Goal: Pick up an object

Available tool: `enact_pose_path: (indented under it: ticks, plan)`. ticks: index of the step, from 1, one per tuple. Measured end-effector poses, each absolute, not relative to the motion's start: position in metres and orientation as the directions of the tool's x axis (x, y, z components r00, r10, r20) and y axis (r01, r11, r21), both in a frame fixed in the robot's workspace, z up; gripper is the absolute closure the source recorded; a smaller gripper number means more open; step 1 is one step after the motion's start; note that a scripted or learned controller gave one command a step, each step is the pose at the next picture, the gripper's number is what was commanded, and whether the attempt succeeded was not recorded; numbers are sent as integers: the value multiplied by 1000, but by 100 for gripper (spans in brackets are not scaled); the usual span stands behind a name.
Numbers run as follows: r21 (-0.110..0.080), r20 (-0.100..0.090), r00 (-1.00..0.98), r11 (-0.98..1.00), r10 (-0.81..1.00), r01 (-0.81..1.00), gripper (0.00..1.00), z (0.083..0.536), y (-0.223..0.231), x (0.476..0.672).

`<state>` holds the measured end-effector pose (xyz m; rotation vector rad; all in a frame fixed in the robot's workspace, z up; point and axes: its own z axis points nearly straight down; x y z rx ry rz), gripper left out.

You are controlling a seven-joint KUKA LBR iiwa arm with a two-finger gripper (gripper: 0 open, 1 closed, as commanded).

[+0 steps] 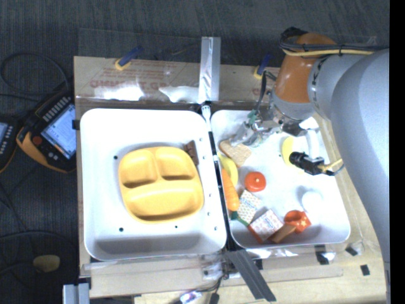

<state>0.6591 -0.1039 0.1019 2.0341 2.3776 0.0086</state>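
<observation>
Gripper (261, 123) hung low over the far-left corner of the right bin (335, 215). Its metal parts were a blur against the white wall, so open or closed could not be told, nor whether it touched anything. Closest candidate object was a tan bread slice (235, 152), lying flat just beside the gripper on the near side, long axis slanting from the bin's left wall toward its middle. Along that left wall lay a banana (229, 168) and an orange carrot (231, 196), both with long axes running far to near, the banana partly tucked under the slice. A red tomato (255, 181) sat near the bin's middle, and a yellow lemon (287, 147) lay toward the far right, partly hidden by robot parts. A white round thing (311, 200) by the right wall was hard to make out against the bin. Two small printed cartons (266, 221) lay at the near edge, print too small to read, with a red pepper (296, 219) and a brown item (282, 233), partly covered, just beside them. The left bin (101, 189) held a yellow divided plate (161, 182), with a dark brown piece (191, 149) at the plate's far-right corner, kind unclear.
</observation>
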Motion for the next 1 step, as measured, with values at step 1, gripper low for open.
enact_pose_path:
  ticks: [1]
  plan:
    - [-1,0,-192,192,981,981,100,184,-20,668]
